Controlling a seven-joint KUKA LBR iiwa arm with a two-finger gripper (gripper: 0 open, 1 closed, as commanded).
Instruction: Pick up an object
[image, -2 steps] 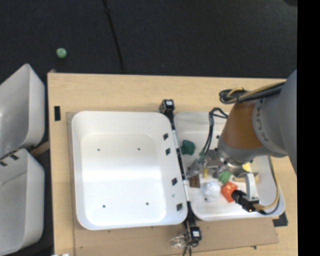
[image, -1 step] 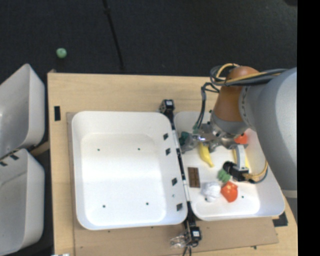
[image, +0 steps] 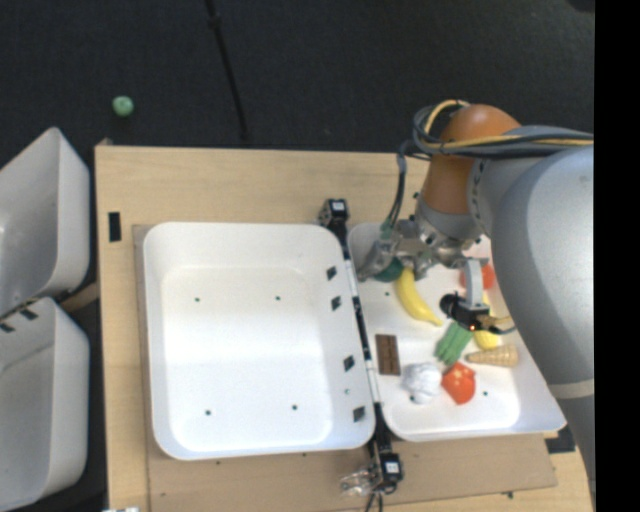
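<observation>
My gripper (image: 388, 256) hangs low over the far left corner of the right bin (image: 500, 415), below the orange-banded wrist (image: 462, 150). A small green thing (image: 391, 269) shows right at its tip; whether it is gripped I cannot tell. A yellow banana (image: 416, 299) lies just right of the gripper. Further toward the front lie a green vegetable (image: 453, 343), a red pepper (image: 459, 384), a white crumpled lump (image: 422, 380), a brown block (image: 386, 353) and a cone-shaped piece (image: 497, 355). A red and white item (image: 475, 280) is partly hidden by the arm.
The left bin (image: 250, 340) sits beside the right one, with a black-clipped divider (image: 355, 320) between them. The arm's grey body (image: 545, 260) covers the right bin's right side. White blocks (image: 35, 300) stand off the bench's left edge.
</observation>
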